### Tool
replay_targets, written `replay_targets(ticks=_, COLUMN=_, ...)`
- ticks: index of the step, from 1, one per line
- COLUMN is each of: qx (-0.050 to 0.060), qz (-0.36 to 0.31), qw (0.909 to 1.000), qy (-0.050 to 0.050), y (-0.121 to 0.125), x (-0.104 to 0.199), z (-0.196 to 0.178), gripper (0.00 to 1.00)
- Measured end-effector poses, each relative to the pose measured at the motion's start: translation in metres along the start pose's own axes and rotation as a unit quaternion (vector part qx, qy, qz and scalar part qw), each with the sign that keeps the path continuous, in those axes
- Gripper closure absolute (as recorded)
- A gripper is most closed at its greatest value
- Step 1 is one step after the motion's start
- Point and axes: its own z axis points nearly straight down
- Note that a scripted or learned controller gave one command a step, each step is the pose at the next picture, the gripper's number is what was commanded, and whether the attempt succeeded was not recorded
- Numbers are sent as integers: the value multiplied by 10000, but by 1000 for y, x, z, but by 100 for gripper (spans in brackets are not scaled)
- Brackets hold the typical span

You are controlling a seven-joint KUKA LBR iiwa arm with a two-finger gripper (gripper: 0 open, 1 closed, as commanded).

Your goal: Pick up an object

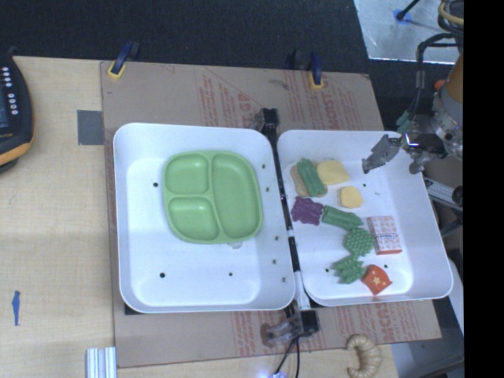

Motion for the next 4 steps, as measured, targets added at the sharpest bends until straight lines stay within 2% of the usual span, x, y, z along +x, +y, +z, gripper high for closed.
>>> replay_targets(ticks=1, qx=74, qz=1, qw=10000, qy=18, y=-13, x=1, z=140, gripper=0)
replay_targets(ticks=2, qx=55, qz=5, qw=10000, qy=21, y=-78, x=8, z=189, gripper=0)
replay_targets(ticks=3, qx=13, qz=-7, qw=10000, qy=2, y=-74, x=6, z=176, gripper=100)
replay_targets(ticks=4, qx=-70, qz=-51, qw=10000, qy=18, y=-11, x=108, z=79, gripper=100)
